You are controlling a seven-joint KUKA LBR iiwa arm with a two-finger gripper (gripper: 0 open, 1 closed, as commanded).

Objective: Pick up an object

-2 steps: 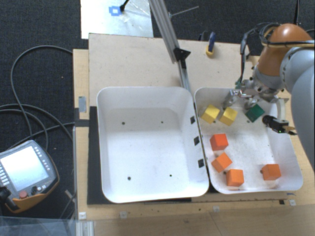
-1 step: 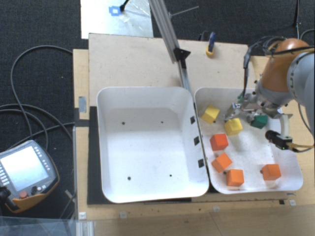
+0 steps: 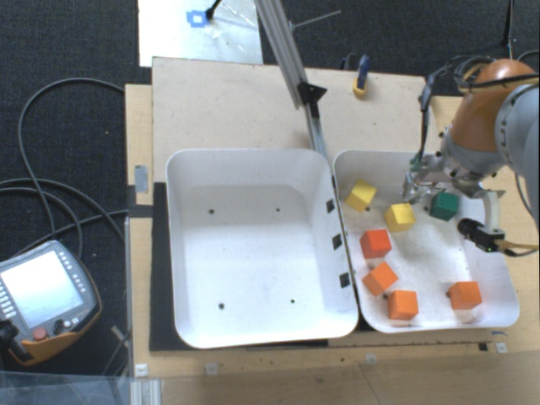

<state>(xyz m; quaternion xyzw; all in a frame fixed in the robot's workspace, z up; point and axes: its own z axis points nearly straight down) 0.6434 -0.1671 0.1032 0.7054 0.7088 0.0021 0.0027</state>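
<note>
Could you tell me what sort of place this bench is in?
Probably a robotics lab or test cell: a grey robot arm reaches over two white bins holding coloured blocks, and a handheld control pendant with cables lies on the floor.

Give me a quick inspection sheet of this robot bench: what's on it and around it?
Surface: bench bearing left bin and right bin.
Job's things: in the right bin, two yellow cubes, four orange cubes, one green cube.
Clutter: nothing seen.
Grippers: gripper low over the right bin, beside the green cube.
Cables: black cables on the floor, left.
Surroundings: handheld controller, slanted metal pole.
</note>
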